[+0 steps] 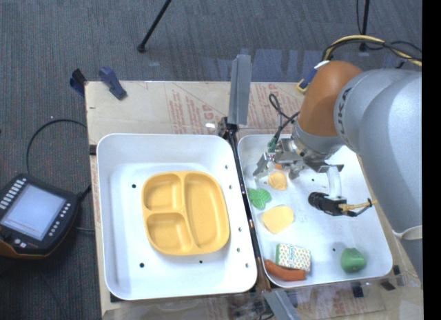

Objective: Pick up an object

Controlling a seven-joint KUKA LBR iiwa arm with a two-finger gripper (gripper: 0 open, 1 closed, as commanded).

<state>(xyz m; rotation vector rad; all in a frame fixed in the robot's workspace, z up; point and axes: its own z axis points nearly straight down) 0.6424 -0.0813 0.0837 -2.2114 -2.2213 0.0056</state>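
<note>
The hand (pixel 277 167) is low in the right bin (pixel 372 205), near the bin's top left part, and its fingers stand apart on either side of a small orange piece (pixel 278 181). The piece sits just under the hand, a little toward the front edge of the surface, and I judge it to be the thing the hand is going for. The fingers look open around it, not squeezing it (it seems to lie on the bin floor, though the hand hides part of it). The piece is small and nearly round, so it has no clear long side to line up with. If the hand goes straight down and closes, it may catch it. Close by lie a green leaf shape (pixel 260 197) and a flat yellow slice (pixel 278 218), both a bit nearer the front. The left bin (pixel 117 174) holds a yellow tray (pixel 186 213), well apart from the hand.
</note>
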